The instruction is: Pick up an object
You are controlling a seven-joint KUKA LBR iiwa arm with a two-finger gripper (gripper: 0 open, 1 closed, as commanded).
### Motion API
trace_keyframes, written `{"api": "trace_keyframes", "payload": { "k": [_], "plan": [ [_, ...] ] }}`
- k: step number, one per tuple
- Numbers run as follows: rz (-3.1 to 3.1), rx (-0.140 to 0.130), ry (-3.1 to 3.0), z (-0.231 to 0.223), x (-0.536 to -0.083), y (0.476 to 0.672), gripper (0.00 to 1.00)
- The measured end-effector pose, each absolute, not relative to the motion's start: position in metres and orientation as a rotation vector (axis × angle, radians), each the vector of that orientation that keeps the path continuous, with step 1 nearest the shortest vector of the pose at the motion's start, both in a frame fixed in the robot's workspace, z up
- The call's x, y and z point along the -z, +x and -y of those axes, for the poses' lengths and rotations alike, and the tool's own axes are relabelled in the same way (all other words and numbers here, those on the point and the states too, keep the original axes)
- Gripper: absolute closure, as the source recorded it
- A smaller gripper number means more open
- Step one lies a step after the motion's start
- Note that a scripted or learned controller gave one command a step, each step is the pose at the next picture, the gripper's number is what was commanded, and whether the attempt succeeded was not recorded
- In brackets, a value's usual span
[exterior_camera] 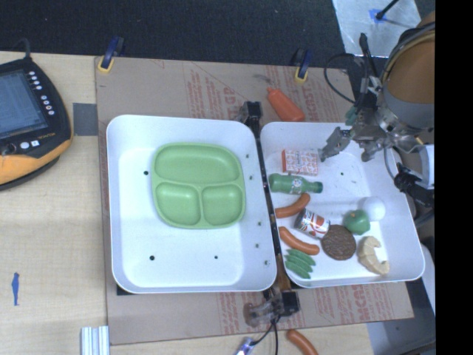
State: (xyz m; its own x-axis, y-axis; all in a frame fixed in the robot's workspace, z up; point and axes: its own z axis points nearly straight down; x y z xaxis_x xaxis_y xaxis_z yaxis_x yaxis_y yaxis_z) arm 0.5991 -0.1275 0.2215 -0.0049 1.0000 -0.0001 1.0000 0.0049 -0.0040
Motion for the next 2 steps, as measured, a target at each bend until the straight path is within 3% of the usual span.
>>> {"api": "trace_keyframes", "payload": {
  "k": [1, 2],
  "plan": [
    [2.233, 0.013, -2.224, 0.118, -0.11, 0.588, 0.0],
    [2.227, 0.005, -2.221, 0.121, -0.096, 0.659, 0.0]
  ]
}}
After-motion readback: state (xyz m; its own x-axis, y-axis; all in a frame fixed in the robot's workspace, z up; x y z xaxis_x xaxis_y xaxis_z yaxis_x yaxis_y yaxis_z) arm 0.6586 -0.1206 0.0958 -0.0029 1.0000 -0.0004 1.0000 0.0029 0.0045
